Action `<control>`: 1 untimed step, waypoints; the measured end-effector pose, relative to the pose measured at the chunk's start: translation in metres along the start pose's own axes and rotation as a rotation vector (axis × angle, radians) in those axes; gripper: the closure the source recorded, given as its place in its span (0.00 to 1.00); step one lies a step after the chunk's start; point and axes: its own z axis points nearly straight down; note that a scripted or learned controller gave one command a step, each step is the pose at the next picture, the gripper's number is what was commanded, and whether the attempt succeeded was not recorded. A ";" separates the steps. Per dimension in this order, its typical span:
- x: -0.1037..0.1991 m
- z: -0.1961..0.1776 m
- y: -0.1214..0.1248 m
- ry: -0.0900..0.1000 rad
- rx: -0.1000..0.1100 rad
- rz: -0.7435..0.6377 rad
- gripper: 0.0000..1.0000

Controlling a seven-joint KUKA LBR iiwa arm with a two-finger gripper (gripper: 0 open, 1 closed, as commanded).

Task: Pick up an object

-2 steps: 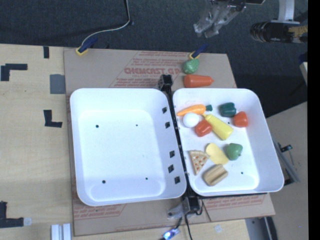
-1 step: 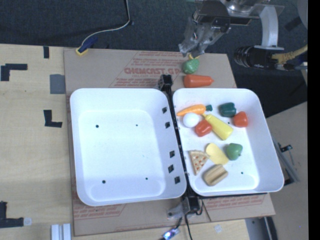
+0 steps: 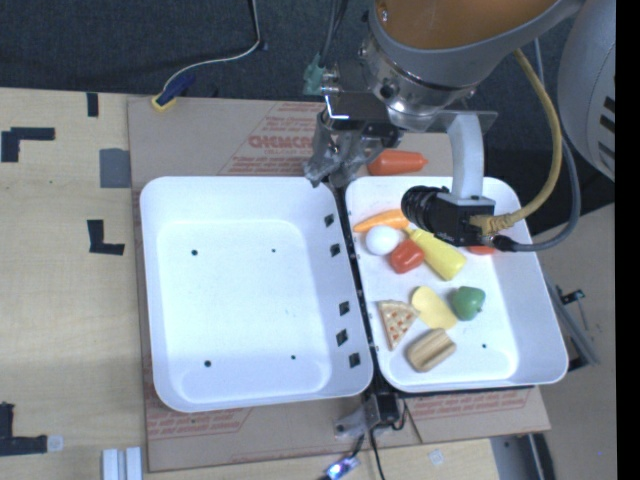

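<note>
A: Toy food lies in the right bin (image 3: 530,298), all of it in that bin's left and middle part: a white egg (image 3: 381,239), a red piece (image 3: 405,258), a yellow piece (image 3: 440,255), a green piece (image 3: 467,301), a waffle wedge (image 3: 396,321) and a brown bread-like piece (image 3: 430,349).

B: And the gripper (image 3: 335,163)?

A: It hangs over the far end of the wall between the bins, well apart from the egg and the rest. Whether it is released or clenched, I cannot tell; nothing is visibly held.

B: Edges and open room?

A: An orange carrot-like piece (image 3: 403,162) lies at the right bin's far rim, just beside the gripper. The left bin (image 3: 170,268) offers a wide bare floor. Both bins rest on a cardboard sheet (image 3: 200,138) on the desk (image 3: 60,298).
</note>
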 end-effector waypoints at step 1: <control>0.009 -0.041 -0.019 0.001 -0.008 0.006 1.00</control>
